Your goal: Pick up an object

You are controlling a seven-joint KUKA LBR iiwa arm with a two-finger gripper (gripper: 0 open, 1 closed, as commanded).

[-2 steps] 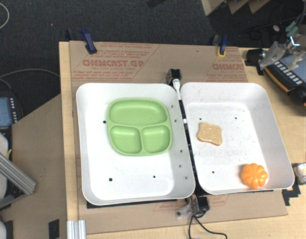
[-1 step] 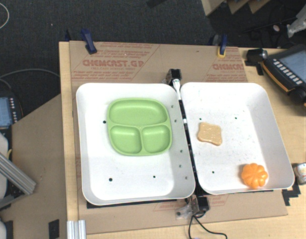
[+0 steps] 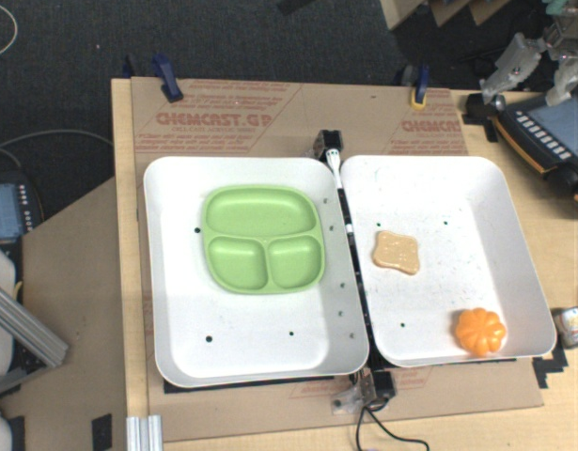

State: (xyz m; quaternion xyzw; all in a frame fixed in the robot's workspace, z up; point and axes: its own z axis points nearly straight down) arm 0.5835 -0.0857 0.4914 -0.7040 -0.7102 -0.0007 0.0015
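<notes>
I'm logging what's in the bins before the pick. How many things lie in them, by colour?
Green: 1, the divided plate in the left bin
Tan: 1, the toast slice in the right bin
Orange: 1, the pumpkin, right bin
Total: 3

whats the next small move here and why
Probably bring the end effector in from the right to hover over the orange pumpkin. It sits alone near the front right corner of the right bin, apart from the tan toast piece, so it looks like the nearest target.
</notes>
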